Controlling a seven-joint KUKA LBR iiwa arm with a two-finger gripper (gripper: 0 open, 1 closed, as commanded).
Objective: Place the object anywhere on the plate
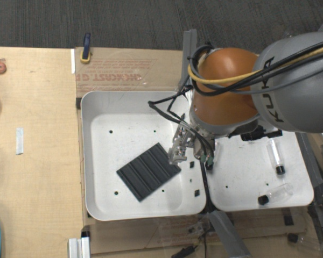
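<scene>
In the camera view, the pincer [178, 150] hangs at the upper-right corner of the dark ribbed plate [148, 171] in the left bin [97, 144] (how it stands cannot be told), the plate's long axis running down-left from it.

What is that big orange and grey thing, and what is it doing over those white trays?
That is a robot arm, grey with an orange band, and a program moves it. The picture comes from one camera fixed above the bench, looking down at a slant, and the arm reaches in from the right. At its end is a small gripper, its grabbing hand. It hangs over the right corner of a dark ribbed plate lying flat in the left white bin. I cannot tell if it holds anything. In the right white bin lie two clear tubes with dark caps. A blue clamp sits at the top of the cardboard behind the bins.
</scene>
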